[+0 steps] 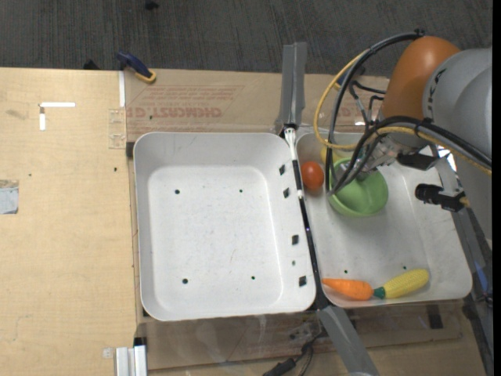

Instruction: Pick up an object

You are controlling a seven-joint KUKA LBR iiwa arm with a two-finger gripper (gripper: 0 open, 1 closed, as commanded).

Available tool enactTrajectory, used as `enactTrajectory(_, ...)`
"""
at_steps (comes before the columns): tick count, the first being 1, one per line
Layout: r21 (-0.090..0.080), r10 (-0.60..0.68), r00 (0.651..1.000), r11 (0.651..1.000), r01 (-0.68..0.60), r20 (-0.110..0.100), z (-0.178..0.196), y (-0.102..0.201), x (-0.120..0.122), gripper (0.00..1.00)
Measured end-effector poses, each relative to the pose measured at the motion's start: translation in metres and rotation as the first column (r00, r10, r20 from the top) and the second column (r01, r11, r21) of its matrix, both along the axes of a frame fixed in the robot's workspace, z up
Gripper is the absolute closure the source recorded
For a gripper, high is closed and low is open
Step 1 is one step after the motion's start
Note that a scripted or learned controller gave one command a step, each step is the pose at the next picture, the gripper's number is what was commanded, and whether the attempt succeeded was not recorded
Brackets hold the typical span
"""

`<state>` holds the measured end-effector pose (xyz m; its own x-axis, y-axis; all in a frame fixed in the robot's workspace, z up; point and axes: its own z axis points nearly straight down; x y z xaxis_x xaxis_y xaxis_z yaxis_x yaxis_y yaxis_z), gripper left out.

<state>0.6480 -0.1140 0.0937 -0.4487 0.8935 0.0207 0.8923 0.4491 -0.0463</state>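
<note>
The arm (446, 84) reaches in over the right bin (407, 249), its orange band uppermost and black and yellow cables looping down in front of the wrist. The gripper (362, 167) sits low over the far part of that bin, directly above a green bowl (362, 196). The cables and wrist housing cover the fingers; whether they are spread, pressed together or pinching anything cannot be told. The bowl's far rim runs under the gripper; contact cannot be confirmed.

An orange-red ball (312, 176) lies just left of the bowl, close against the bin's left wall and beside the gripper, apart from it. At the near edge of the same bin a carrot (348, 289) and a yellow corn cob (405, 283) lie end to end, well apart from the gripper.

The left bin (156, 233) adjoins on the counter (63, 233).
</note>
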Motion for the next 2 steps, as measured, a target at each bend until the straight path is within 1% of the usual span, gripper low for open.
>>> enactTrajectory(1, 0.0, 0.157, 0.986, 0.988, -0.157, 0.053, -0.001, -0.001, -0.083, 0.0)
enactTrajectory(2, 0.001, 0.029, 0.998, 1.0, -0.029, 0.052, -0.001, 0.008, -0.167, 0.0)
